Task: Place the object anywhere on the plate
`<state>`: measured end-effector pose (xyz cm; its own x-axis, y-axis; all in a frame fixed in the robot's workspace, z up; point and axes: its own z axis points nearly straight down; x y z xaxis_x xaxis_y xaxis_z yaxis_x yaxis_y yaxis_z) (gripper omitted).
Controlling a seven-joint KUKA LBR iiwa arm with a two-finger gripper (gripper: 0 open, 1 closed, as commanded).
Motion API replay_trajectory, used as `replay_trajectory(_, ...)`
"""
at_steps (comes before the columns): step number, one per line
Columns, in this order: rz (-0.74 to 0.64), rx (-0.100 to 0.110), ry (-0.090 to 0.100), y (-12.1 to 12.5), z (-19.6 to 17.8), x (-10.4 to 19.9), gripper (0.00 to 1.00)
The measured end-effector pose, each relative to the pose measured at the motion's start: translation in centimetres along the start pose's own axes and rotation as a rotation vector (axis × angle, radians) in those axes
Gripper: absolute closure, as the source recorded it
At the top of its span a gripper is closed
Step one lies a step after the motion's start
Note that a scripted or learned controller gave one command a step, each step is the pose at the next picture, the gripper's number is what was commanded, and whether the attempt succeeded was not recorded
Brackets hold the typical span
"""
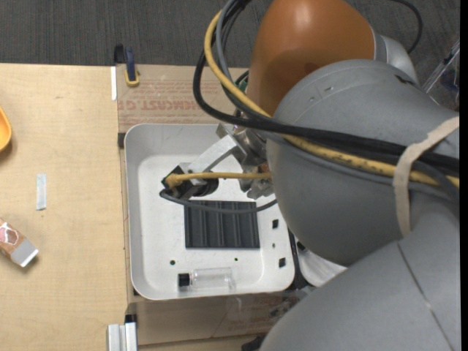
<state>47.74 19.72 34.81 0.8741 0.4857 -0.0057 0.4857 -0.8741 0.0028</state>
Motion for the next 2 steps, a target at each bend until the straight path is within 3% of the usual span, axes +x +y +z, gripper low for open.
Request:
replay_trajectory(1,-0.135,0.001,-0.001,0.7,-0.1,7.6,1.00)
replay_trajectory(2,0.211,0.000,0.004,-1.6,-1.8,2.6,1.00)
